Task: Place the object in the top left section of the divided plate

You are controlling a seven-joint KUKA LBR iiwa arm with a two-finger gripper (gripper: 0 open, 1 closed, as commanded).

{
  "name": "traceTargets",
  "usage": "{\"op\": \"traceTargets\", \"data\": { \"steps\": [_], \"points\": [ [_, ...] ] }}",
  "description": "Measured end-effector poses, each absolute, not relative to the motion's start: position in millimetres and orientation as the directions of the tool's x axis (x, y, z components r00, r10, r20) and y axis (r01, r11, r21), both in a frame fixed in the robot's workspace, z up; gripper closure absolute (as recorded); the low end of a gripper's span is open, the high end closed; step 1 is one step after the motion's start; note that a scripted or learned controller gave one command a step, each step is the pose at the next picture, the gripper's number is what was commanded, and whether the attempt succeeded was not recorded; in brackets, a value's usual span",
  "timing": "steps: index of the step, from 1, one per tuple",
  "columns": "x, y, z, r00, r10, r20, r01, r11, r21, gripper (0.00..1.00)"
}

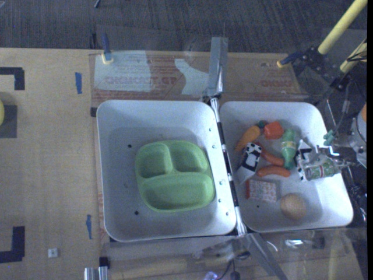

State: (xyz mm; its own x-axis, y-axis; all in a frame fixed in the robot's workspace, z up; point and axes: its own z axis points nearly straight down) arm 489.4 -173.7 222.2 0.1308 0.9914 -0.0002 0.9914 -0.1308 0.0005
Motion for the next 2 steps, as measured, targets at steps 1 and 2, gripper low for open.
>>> {"op": "traceTargets", "data": {
  "steps": [1,2],
  "points": [
    [478.8,-214,115,0.734,0.679,0.001,0.679,-0.734,-0.012,1.0],
    [479.7,-218,152,0.644,0.765,-0.001,0.765,-0.644,-0.001,1.0]
  ]
}}
